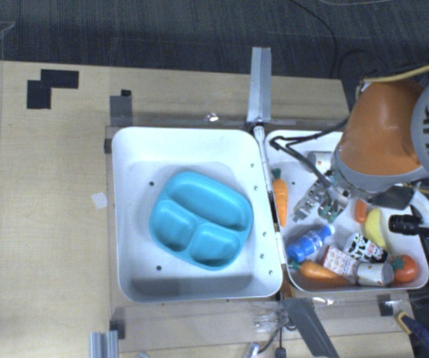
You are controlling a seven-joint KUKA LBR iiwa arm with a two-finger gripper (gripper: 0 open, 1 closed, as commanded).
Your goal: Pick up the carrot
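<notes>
Whether the tool [320, 202] is released or clenched cannot be told; it is seen low in the right bin [298, 282], just at 3 o'clock of the carrot [280, 198]. That carrot lies along the bin's left wall. A blue divided tray [199, 219] is held in the left bin [132, 200]. Both bins are carried by a pale wooden desk [42, 222], with dark carpet [124, 13] at 12 o'clock.

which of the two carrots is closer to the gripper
The carrot by the left wall of the right bin, upright in the view, is nearer the gripper. The other carrot lies along the bin's front edge, farther away.
</notes>
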